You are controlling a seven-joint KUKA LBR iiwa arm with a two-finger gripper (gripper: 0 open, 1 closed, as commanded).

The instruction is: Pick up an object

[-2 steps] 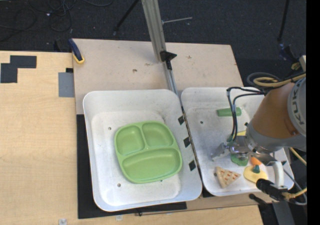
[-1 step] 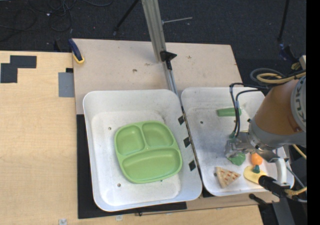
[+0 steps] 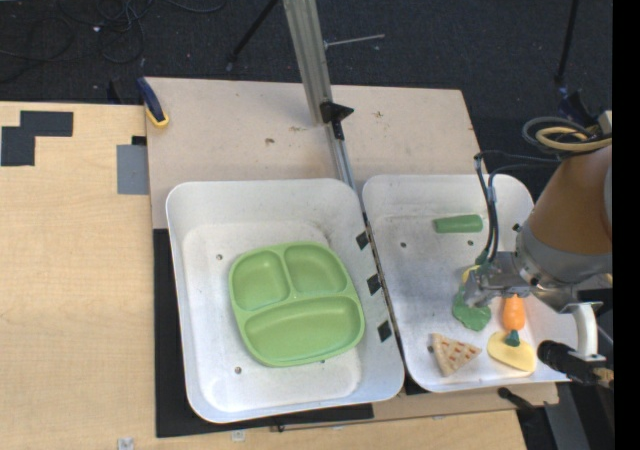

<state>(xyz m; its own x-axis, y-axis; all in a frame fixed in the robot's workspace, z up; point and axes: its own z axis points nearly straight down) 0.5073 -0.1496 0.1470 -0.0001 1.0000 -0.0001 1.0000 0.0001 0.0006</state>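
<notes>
End effector (image 3: 478, 290) sits low in the right white bin (image 3: 420, 208), lower right of frame, right over a chunky green plastic toy (image 3: 470, 314), likely the pick target. Can't tell its grip state. Orange carrot toy (image 3: 513, 312) just beside.

text: none legible | labels: none | numbers: none

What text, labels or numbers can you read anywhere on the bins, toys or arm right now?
None readable. The green divided plate, the two white bins, the green block, the pizza slice toy and the carrot toy carry no print. The arm's orange band shows no legible marking.
</notes>
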